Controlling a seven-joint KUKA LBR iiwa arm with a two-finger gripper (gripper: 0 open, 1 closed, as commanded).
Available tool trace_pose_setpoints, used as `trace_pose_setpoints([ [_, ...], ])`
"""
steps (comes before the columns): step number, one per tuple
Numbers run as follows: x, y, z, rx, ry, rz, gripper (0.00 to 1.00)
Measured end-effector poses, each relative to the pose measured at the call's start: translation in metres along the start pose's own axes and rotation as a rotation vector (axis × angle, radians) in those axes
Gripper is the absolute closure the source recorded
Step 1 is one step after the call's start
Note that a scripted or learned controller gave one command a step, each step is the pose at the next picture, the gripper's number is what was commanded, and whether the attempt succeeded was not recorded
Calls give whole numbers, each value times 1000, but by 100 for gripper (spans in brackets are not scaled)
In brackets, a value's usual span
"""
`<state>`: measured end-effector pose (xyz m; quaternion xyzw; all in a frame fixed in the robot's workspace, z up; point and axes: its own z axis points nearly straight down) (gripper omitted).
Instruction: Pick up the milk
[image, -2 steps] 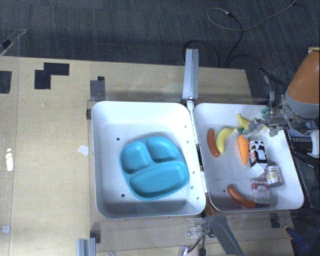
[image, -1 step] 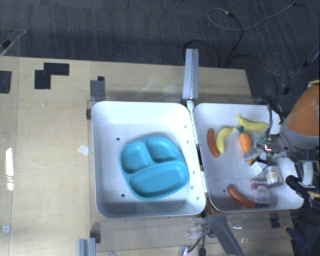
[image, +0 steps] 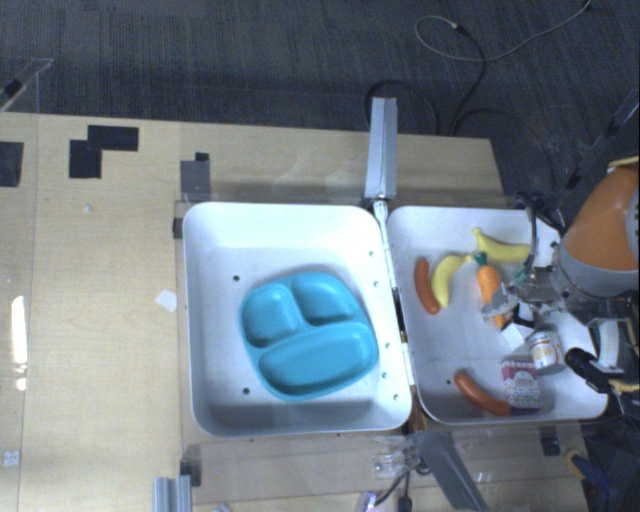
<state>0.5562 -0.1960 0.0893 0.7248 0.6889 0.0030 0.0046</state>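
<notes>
The milk (image: 523, 386) looks like a small white and pink carton. It lies near the front edge of the right bin (image: 450, 395), beside a red sausage (image: 482, 393). My gripper (image: 514, 308) hangs over the middle of the right bin, just below an orange carrot (image: 487, 284) and well behind the milk. Nothing shows between the gripper and the milk except a small can (image: 543, 351). The arm's orange band (image: 604, 228) comes in from the right edge.
The right bin also holds two yellow bananas (image: 449, 277) (image: 502, 248) and a second red sausage (image: 427, 286). A blue divided plate (image: 308, 333) sits in the left bin (image: 215, 300). A metal post (image: 381, 150) stands behind the wall between the bins.
</notes>
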Motion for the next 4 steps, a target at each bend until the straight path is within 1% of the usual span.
trace_pose_setpoints([
  [1,1,4,-14,-11,-1,-2,100],
  [2,43,20,-7,-17,-6,-18,100],
  [3,78,6,-8,-20,-5,-35,100],
  [4,101,-4,-149,5,1,151,100],
])
